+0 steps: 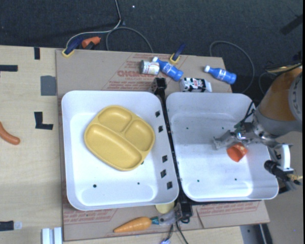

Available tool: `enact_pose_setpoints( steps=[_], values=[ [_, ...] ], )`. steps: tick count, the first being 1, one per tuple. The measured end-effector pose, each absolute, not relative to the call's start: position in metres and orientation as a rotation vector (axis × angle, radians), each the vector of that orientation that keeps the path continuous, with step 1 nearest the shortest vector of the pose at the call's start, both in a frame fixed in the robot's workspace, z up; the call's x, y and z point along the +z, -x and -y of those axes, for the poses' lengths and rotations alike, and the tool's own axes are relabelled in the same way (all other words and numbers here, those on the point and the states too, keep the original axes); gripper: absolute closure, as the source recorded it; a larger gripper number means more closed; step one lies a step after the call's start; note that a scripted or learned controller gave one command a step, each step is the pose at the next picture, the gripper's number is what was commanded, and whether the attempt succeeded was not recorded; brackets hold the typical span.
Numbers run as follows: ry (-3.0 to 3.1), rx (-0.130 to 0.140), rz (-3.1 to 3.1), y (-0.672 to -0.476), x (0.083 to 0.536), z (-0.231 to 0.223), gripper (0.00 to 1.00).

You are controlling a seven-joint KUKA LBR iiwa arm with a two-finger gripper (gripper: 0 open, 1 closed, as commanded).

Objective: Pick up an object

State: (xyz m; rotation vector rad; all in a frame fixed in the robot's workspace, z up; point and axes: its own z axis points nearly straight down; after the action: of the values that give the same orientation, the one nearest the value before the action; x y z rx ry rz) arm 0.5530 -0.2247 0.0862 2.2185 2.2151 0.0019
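Orange and small, a blocky plastic object (237,152) is lying in the right-hand shallow white bin (203,187), toward its right side, just below the grey metal claw (224,140) of the arm. The claw is reaching in from the right, its tip pointing left over the bin floor, and the orange object is sitting against its lower edge; whether they are touching is hard to make out, and I cannot tell how far the claw is parted or whether it is gripping anything. The arm's grey body and orange band (279,93) are being cut off at the right edge. A yellow divided plastic plate (119,136) is resting in the left-hand shallow white bin (76,187). Beyond the bins, on the cardboard-covered table (91,75), two blue-and-white bottles (219,74) and a small black-and-white pack (195,85) are lying. An orange toy carrot (132,225) is lying in front of the bins, and a reddish toy sausage (6,132) is sitting far left.
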Motion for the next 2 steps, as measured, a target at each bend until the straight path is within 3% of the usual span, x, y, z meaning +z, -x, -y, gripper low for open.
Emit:
enact_pose_setpoints(
  steps=[1, 2],
  values=[
    [-2.21, 0.006, -2.213, -0.516, 0.088, 0.218, 0.0],
    [-2.211, 0.001, -2.22, -0.585, 0.087, 0.181, 0.0]
  ],
)
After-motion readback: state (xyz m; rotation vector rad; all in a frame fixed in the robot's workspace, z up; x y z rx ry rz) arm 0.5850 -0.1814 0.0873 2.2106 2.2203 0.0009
